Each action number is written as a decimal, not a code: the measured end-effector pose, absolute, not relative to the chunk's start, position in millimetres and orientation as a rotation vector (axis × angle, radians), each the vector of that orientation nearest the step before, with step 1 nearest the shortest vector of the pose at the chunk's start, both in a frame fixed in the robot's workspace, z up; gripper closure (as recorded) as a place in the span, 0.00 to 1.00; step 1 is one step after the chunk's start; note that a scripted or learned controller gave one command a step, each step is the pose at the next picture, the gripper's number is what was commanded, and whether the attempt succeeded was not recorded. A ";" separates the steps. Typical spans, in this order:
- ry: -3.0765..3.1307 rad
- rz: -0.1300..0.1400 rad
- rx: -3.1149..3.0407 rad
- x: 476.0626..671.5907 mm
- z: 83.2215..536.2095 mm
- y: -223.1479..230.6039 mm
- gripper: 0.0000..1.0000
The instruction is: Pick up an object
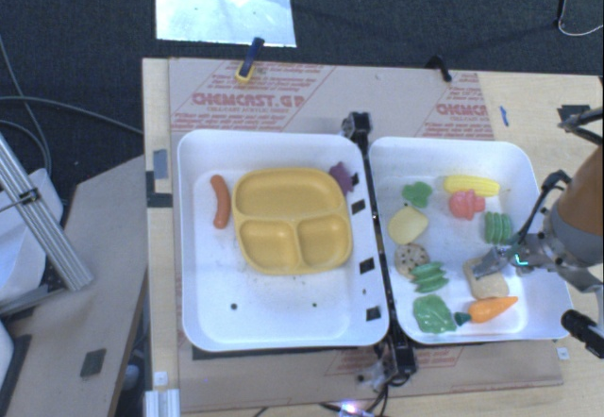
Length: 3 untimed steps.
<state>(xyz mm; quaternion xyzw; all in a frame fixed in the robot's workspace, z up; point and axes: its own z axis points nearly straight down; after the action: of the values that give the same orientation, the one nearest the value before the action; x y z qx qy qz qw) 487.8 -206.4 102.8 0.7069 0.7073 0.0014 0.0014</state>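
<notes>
1. The surface (283, 94) carried two shallow white bins side by side, which kept the toy food in reach of an arm entering from the camera view's right.
2. The left bin (203, 302) held a yellow divided tray (288, 217) at its middle, a sausage (221, 200) lying just beside the tray's left edge, and a small purple piece (342, 175) at the tray's upper right corner.
3. The right bin (528, 170) held the loose pieces, spread out and mostly apart, likely so that any one could be taken alone: corn (471, 185), a red piece (464, 205), a green leafy piece (416, 192), a pale yellow slice (408, 225), a cookie (411, 258), pea pods (427, 275), broccoli (432, 313), a carrot (492, 308) and a green vegetable (497, 226).
4. The tool (494, 263) sat low in the right bin, over or against a tan bread-like piece (488, 285) just above the carrot; that piece seemed to be the pick target.
5. I could not tell whether the tool was apart or together, nor whether it touched the tan piece or hung over it.
6. Judging from this, the pick was at its approach or grasp stage, with nothing lifted. The carrot lay close below the tan piece and could be nudged.
</notes>
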 end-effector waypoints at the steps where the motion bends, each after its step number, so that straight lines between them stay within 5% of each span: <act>1: 2.219 0.007 2.218 488.8 113.7 -206.6 1.00; 2: 2.219 0.006 2.218 488.6 113.2 -206.5 0.00; 3: 2.218 0.009 2.216 489.7 124.1 -206.6 1.00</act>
<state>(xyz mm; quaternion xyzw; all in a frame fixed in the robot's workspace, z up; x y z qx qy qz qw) 489.7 -206.6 124.1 0.7069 0.7073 0.0029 0.0031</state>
